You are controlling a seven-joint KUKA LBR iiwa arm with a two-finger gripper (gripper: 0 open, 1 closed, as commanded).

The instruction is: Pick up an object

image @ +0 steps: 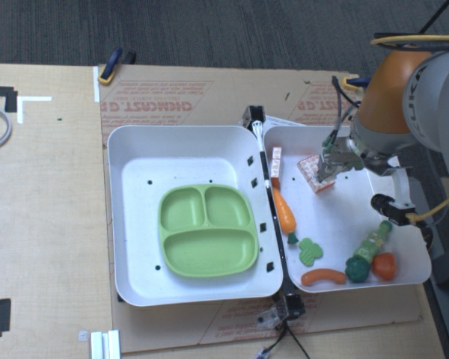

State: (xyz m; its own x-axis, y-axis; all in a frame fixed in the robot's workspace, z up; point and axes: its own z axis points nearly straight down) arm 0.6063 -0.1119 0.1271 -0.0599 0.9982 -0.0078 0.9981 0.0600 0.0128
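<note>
My gripper [331,166] hangs low in the upper part of the right bin [411,275], right beside a small red-and-white carton [311,173] that lies tilted on the bin floor. The gripper's tip overlaps the carton's right edge, and I cannot tell whether they touch. Along the bin's left wall lie an orange carrot [284,212] and a small red-and-white packet [275,162]. Near the front lie a green leafy toy [310,251], a red-orange sausage [322,277], a green bottle [369,250] and a red tomato [385,266].
The left bin [127,200] holds a green divided plate [208,230]. A black clip [253,116] joins the bins at the back. The arm's orange band [393,88] and cables crowd the right bin's far right side. Cardboard lies under both bins.
</note>
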